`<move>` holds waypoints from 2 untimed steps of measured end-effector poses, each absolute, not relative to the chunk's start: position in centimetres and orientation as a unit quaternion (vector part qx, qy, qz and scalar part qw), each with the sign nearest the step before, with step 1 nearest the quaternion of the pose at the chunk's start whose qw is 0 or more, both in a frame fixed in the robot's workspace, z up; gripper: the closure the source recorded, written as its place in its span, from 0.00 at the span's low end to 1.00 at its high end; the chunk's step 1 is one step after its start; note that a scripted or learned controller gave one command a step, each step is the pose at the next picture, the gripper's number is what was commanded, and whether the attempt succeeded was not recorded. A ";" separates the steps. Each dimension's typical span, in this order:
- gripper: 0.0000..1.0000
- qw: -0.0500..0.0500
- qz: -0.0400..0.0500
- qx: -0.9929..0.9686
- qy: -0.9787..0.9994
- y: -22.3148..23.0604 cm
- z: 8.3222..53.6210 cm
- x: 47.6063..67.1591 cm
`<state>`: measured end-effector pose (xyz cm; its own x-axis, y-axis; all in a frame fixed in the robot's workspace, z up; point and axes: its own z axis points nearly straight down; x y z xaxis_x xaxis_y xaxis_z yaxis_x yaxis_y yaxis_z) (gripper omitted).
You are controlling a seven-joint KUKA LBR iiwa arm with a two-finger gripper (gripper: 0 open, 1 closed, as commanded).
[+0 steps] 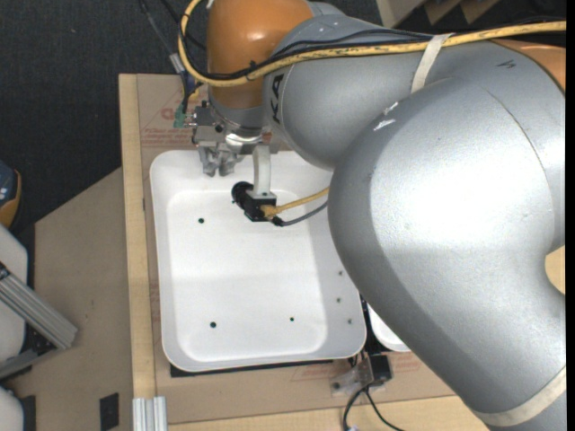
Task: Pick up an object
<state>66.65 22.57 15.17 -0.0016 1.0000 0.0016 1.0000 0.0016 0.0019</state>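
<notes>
Camera view. My arm (pixel 431 196) reaches in from 3 o'clock and covers most of the right bin; one white corner of it (pixel 384 333) shows near 5 o'clock. The left bin (pixel 243 303) lies open to view, its floor bare apart from a few small dark dots.

My gripper (pixel 218 162) hangs at the bin's 12 o'clock edge, under the orange band (pixel 252 25). Whether it is released or clenched I cannot tell; the tips are blurred and nothing reads between them. Just beside it, toward 4 o'clock, a black fitting with a yellow cable (pixel 256 203) hangs off the wrist; I judge it part of my rig, not an object.

Count: two bins, one arm, no loose object that I can make out.

Step, by my judgement: searching or approach, nothing grasped. The next move calls for finding a target, possibly hidden in the covered bin.
</notes>
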 end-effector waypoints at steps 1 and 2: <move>1.00 0.002 0.004 0.707 0.707 22.5 23.8 64.3; 1.00 0.005 0.010 0.706 0.708 22.5 42.8 63.5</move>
<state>63.52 22.46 42.75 -0.0021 1.0000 0.0072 0.9998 0.0020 0.0209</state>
